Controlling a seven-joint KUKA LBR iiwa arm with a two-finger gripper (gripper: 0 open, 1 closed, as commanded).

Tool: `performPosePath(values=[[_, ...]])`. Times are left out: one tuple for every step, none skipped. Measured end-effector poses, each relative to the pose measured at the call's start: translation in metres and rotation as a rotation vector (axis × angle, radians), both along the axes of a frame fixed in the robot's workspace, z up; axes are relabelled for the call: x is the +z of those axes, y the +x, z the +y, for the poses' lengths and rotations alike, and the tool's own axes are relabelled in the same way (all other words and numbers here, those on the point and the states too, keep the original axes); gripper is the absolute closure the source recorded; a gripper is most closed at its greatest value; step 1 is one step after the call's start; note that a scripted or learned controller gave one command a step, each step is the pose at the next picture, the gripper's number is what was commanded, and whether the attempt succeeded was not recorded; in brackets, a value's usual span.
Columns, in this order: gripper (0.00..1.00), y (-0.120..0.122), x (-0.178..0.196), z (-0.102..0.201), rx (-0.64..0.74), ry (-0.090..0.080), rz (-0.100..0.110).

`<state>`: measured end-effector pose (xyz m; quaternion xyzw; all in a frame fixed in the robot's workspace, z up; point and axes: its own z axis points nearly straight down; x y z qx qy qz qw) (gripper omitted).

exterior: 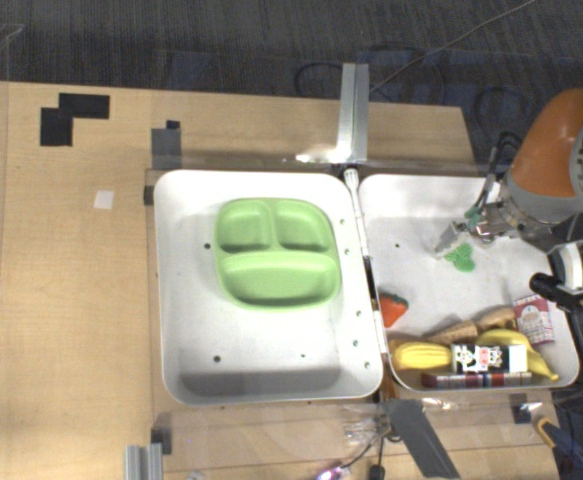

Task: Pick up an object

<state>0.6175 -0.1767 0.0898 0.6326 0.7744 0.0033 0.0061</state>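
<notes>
My gripper [468, 235] hangs over the upper middle of the right bin [411, 203], at the end of the grey arm with its orange band [561, 153]. A small green object [461, 259] lies directly under the gripper's tip, touching it or nearly so; I cannot tell whether it is gripped or resting on the bin floor. Along the bin's front wall lie a yellow banana [421, 355], a black-and-white carton [477, 358] and a red-and-white box [536, 320].
A red and orange toy [394, 309] rests against the right bin's left wall. A wooden piece [471, 324] and a second banana [516, 340] crowd the front right corner. A green divided plate [276, 251] sits in the left bin [186, 298].
</notes>
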Motion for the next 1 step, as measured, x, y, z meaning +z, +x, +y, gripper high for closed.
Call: performPosePath(values=[[1.00, 0.0032, 0.0136, 0.0015, 0.000, 0.000, -0.009]])
